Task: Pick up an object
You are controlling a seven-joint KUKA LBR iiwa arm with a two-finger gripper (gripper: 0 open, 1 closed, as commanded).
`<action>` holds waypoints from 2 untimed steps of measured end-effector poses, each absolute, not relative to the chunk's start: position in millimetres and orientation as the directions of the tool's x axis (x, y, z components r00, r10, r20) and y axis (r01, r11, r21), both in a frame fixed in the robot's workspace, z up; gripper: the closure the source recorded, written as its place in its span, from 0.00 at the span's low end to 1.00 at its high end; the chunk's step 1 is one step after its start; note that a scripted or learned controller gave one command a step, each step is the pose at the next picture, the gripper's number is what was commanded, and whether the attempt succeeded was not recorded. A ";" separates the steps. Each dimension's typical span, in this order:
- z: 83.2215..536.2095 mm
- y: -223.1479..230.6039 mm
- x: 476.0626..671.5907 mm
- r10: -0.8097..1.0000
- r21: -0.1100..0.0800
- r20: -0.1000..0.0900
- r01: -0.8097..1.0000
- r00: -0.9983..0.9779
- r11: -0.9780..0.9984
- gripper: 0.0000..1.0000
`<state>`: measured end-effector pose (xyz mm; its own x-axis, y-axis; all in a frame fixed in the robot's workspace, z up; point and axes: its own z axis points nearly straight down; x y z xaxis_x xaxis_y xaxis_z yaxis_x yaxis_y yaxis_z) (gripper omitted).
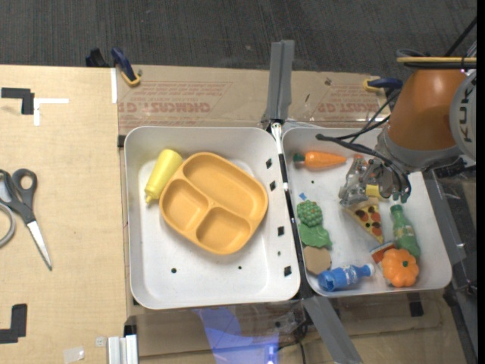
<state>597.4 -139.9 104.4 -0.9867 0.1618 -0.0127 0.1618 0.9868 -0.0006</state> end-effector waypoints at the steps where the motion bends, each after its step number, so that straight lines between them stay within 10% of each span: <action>1: 104.4 -139.9 597.4 0.162 -0.001 -0.013 0.162 -0.987 0.987 0.00; 2: 92.1 -130.4 565.6 0.225 0.001 -0.002 0.225 -0.974 0.974 0.00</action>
